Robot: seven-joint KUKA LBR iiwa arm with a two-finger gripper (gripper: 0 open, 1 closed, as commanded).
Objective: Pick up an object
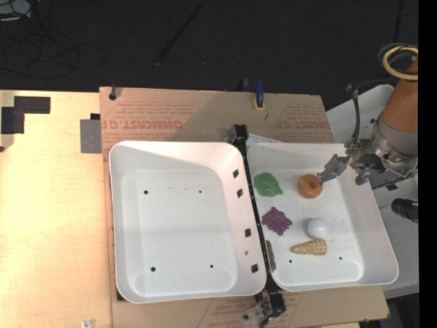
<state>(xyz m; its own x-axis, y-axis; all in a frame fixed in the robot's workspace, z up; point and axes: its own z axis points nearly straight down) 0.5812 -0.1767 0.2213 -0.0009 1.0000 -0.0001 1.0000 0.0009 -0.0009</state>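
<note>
The right bin [372,251] holds a green leafy piece [268,184], an orange ring [310,186], a purple cluster [276,220], a white ball [317,228] and a tan cone [309,248]. My gripper [341,176] hangs over the bin's upper right part, just right of the orange ring. Its fingers [330,169] are spread open with nothing between them. The left fingertip is close to the ring's right side; I cannot tell if it touches.
The left bin [123,183] lies beside the right one, joined along a black-clipped middle rim [247,203]. Both rest on a cardboard sheet [177,118]. A pale wooden surface [48,217] extends to the left.
</note>
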